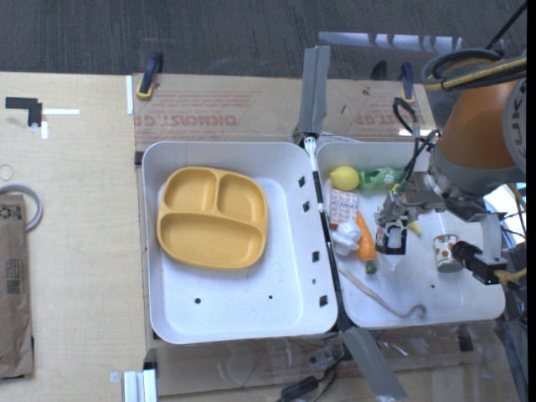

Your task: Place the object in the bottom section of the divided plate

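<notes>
Orange tapered carrot [365, 238] lying lengthwise just left of hovering two-finger gripper [391, 234], finger state unclear, yellow divided plate [213, 217] waiting far left.

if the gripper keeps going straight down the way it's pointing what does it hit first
Probably the white floor of the right bin. The gripper points down just right of the carrot, which looks close enough to be brushed. Depth is hard to judge from this slanted view.

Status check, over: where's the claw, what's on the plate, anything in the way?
Claw low in right bin, beside carrot. Divided plate in left bin, nothing on it. Bin walls between them.
</notes>
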Robot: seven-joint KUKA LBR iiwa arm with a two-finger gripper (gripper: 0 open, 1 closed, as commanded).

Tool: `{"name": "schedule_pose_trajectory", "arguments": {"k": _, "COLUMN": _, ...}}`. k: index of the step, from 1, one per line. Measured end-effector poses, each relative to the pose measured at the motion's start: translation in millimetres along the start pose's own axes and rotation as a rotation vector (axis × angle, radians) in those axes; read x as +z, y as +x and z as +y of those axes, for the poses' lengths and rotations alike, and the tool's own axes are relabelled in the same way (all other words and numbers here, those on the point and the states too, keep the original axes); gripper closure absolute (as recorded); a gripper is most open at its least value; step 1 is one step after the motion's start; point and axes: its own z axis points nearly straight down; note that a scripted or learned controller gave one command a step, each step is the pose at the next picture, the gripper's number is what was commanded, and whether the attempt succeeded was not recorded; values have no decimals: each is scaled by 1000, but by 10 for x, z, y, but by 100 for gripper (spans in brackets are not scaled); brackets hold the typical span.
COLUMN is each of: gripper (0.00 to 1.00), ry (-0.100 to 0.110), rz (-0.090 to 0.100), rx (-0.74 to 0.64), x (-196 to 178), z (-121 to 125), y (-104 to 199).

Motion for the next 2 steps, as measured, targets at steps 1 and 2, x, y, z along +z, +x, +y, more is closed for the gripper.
{"name": "schedule_pose_trajectory", "arguments": {"k": 1, "gripper": 100, "ry": 2, "rz": -1, "rx": 60, "x": 7, "z": 784, "y": 667}}
{"name": "schedule_pose_trajectory", "arguments": {"k": 2, "gripper": 100, "ry": 0, "rz": -2, "rx": -119, "x": -72, "z": 939, "y": 1561}}
